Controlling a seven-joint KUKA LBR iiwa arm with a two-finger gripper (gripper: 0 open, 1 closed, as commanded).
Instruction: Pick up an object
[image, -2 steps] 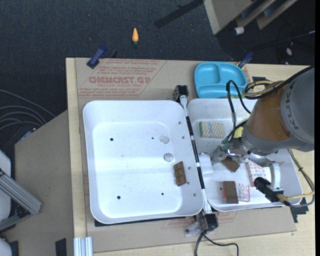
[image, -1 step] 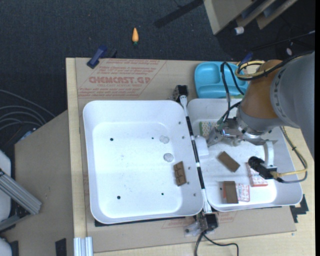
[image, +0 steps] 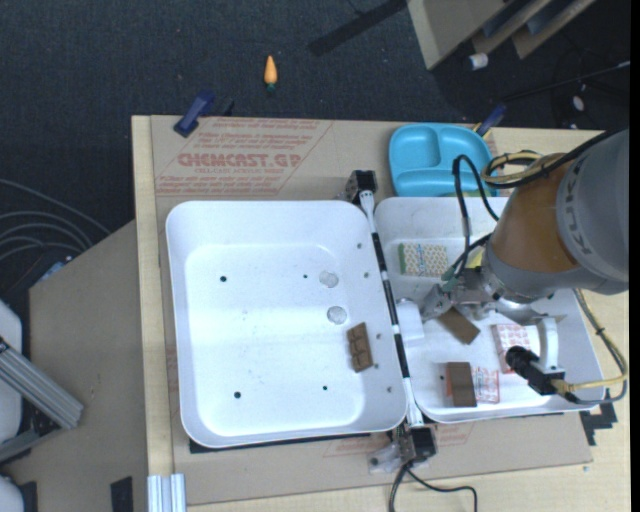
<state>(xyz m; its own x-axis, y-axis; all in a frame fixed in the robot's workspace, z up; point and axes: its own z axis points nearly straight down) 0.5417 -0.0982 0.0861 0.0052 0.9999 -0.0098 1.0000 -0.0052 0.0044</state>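
Whether the jaws (image: 452, 300) are open or closed cannot be told; they hang in the right bin (image: 432, 405) beside a brown block (image: 461, 325). Far left, the counter (image: 240, 158) reads "CHEMCAST GP".

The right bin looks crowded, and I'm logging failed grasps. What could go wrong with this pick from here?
1. The arm covers much of the right bin, so the camera may miss a failed grasp.
2. The brown piece lies tilted beside the gripper and might slip away.
3. The brown block touches a red-and-white packet; both could shift together.
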